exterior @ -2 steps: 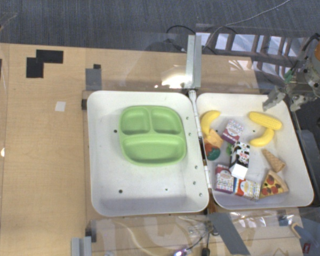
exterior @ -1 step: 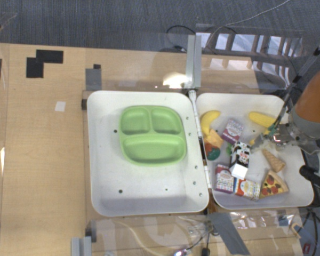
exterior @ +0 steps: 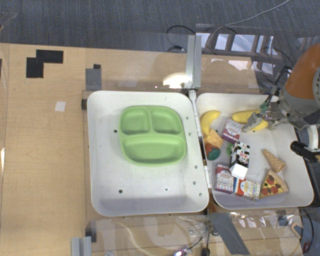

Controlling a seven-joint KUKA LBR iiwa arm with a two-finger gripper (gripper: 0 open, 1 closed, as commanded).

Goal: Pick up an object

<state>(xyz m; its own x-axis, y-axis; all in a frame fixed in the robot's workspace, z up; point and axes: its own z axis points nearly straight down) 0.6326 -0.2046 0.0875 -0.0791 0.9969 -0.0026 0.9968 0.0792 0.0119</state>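
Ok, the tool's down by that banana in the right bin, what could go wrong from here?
Three risks, as I judge them. The tool sits at the end of the banana, so a grab there may slip off the curved skin. The purple box lies right against that banana and could get nudged or pinched too. The right bin's far wall is close, leaving little room to shift.
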